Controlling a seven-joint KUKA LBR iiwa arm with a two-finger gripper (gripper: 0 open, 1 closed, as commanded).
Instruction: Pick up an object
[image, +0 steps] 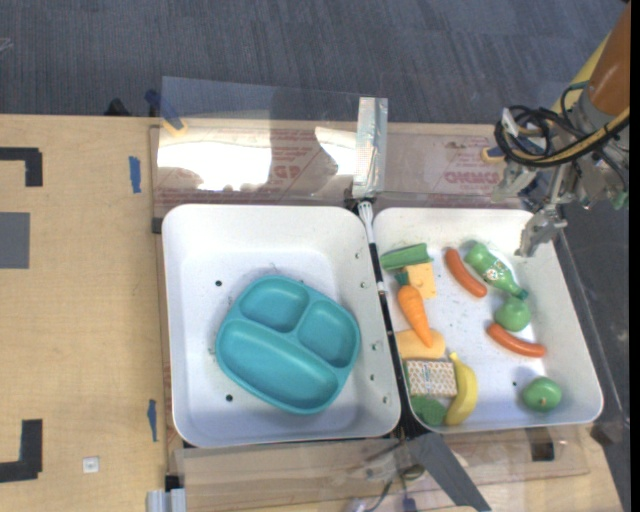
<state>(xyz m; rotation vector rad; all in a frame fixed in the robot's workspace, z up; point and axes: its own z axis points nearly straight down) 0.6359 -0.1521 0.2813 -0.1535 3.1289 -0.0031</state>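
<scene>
Nothing held: I'm hovering gripper (533, 238) at right bin (585, 345) far-right corner, finger state untellable. Approach step; next I'm descending onto green bottle (490, 265).

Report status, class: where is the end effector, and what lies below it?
End effector over right bin's far right corner, holding nothing. Toy food untouched; nearest, green bottle. Nothing in the way.
</scene>
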